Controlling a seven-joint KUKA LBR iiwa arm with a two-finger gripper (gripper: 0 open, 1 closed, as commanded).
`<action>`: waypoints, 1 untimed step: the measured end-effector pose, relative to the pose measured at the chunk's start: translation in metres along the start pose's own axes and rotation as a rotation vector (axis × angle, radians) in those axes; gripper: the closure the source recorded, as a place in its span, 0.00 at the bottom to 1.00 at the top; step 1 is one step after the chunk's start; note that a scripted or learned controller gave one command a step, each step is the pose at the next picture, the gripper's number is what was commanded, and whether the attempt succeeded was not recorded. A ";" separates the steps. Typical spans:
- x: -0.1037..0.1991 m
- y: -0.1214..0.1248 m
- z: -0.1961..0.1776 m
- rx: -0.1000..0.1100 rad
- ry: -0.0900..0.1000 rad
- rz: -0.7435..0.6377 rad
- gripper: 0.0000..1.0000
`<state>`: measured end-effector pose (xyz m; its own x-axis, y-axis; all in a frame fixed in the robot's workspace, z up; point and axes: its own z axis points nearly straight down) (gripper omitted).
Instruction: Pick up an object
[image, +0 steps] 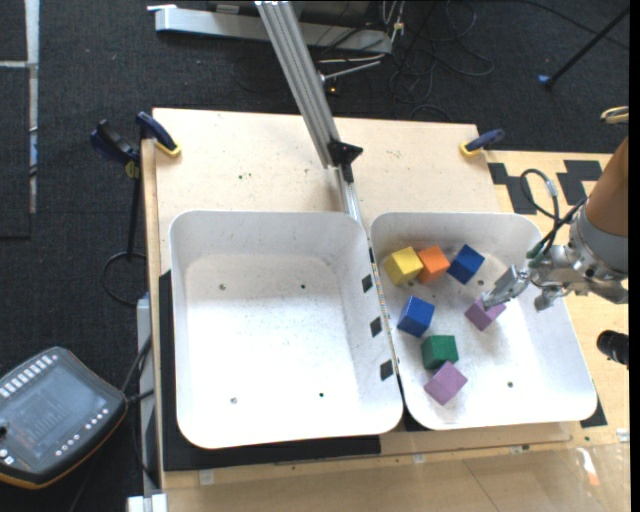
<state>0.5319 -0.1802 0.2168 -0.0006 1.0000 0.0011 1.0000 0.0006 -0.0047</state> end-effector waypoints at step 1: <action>0.008 -0.004 0.061 0.002 0.001 0.001 0.00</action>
<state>0.5279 -0.1722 0.1557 -0.0001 1.0000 0.0020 1.0000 0.0001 -0.0066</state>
